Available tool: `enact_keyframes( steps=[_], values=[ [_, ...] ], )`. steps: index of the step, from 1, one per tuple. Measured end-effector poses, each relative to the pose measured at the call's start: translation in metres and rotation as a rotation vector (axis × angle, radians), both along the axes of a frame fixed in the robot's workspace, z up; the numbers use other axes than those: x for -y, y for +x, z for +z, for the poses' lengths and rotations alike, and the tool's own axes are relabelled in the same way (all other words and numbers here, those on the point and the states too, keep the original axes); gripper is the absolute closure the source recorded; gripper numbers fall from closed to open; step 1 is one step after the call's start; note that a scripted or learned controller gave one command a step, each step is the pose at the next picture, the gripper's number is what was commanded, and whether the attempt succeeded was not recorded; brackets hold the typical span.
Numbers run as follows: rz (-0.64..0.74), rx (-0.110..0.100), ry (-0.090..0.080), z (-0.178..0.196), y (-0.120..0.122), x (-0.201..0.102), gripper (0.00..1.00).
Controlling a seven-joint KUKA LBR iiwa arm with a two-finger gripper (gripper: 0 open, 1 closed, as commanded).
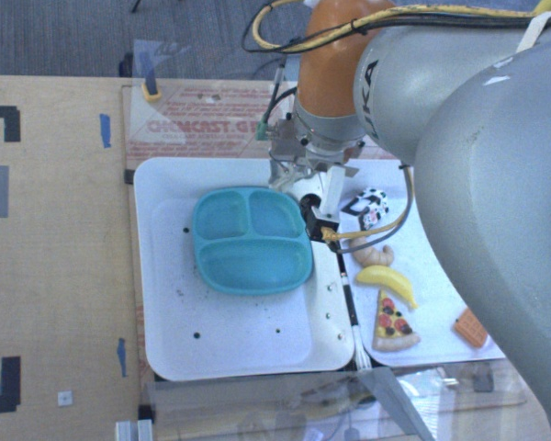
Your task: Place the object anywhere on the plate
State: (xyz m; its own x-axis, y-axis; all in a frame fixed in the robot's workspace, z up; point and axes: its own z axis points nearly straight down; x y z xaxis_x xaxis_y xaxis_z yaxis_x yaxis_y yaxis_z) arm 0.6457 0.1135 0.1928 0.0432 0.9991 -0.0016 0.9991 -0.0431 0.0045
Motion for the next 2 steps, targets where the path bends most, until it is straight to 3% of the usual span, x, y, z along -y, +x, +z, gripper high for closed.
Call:
enact_keyframes(
  steps=[1, 2],
  values=[
    [0.0, -0.001, 0.0, 0.0, 0.0, 0.0, 0.0],
    [0.003, 0.003, -0.001, 0.011, 0.001, -0.001, 1.0]
  ],
)
